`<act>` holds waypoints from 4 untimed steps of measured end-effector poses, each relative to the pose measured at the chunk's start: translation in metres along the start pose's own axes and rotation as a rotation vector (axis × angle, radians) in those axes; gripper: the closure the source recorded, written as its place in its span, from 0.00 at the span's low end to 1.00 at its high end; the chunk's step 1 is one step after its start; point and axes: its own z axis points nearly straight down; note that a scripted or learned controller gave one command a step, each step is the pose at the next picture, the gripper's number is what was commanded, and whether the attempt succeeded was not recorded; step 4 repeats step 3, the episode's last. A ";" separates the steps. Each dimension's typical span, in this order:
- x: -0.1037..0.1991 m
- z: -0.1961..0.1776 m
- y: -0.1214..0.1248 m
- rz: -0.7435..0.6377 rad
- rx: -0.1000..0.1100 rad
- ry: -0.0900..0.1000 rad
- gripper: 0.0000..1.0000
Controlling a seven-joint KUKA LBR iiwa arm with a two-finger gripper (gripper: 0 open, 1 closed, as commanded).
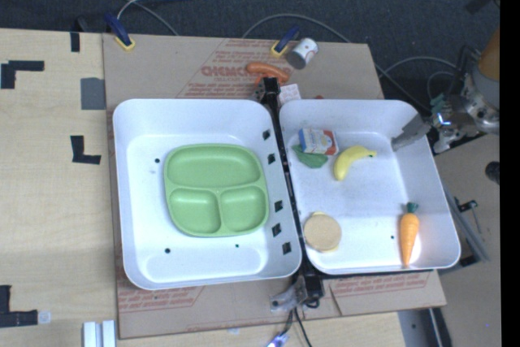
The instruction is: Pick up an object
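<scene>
Right bin (431,183) holds a yellow curved banana (351,159) at upper centre, an orange carrot (408,235) with green top at lower right, and a tan round cookie (322,232). End effector (410,134) over the bin's upper right rim, grip state unclear.

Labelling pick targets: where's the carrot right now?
In the camera view the carrot lies in the right bin, by its right wall near the front corner, right of the round cookie and below the banana.
</scene>
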 end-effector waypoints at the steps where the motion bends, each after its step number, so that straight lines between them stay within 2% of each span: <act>1: 0.055 0.152 0.019 -0.001 -0.003 0.002 0.00; 2: 0.109 0.156 0.058 -0.003 -0.006 0.000 0.00; 3: 0.108 0.144 0.058 -0.003 -0.006 -0.001 1.00; 4: 0.108 0.144 0.058 -0.003 -0.006 -0.001 1.00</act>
